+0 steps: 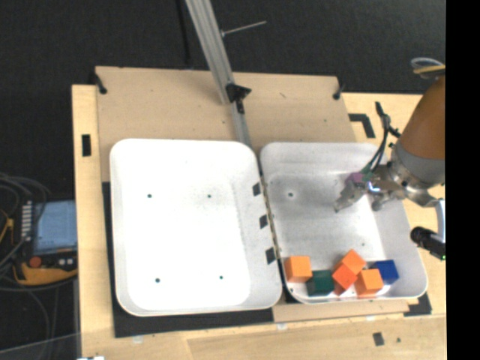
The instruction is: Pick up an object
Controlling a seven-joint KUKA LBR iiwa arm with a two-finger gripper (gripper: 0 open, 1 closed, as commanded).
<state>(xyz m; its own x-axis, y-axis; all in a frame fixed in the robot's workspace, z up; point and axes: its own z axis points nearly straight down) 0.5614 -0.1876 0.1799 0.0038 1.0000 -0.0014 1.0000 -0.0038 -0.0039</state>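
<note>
My gripper (362, 198) hangs over the upper right part of the right bin (315, 171), with its two fingers spread and nothing between them. The blocks lie along that bin's near edge, well below the gripper: an orange block (299, 267), a dark green block (322, 283), an orange block tilted on its corner (349, 268), another orange block (369, 282) and a blue block (386, 271).
The left bin (187, 223) sits beside the right one. A slanted metal rail (217, 55) runs from the top down to the gap between the bins. Cables and a blue box (56, 226) lie off the bench at the left.
</note>
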